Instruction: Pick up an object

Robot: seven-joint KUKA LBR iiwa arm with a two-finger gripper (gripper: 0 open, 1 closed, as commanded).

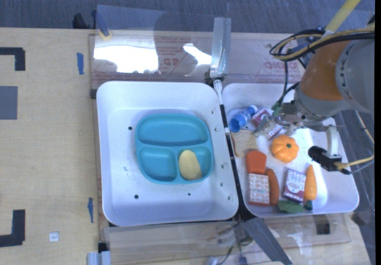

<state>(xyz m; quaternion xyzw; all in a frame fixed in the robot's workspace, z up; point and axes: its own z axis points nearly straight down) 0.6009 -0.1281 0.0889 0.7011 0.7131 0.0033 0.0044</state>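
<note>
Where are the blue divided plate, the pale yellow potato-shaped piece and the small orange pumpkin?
Blue divided plate (pixel 172 131): camera view, on its bare upper compartment.
Pale yellow potato-shaped piece (pixel 190 165): camera view, its middle.
Small orange pumpkin (pixel 284 148): camera view, on its round body.

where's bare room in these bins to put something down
Free: the left bin floor around the blue tray, and the tray's long top compartment. The potato fills its lower right one. Crowded: the right bin, packed around the pumpkin beneath the gripper.
</note>
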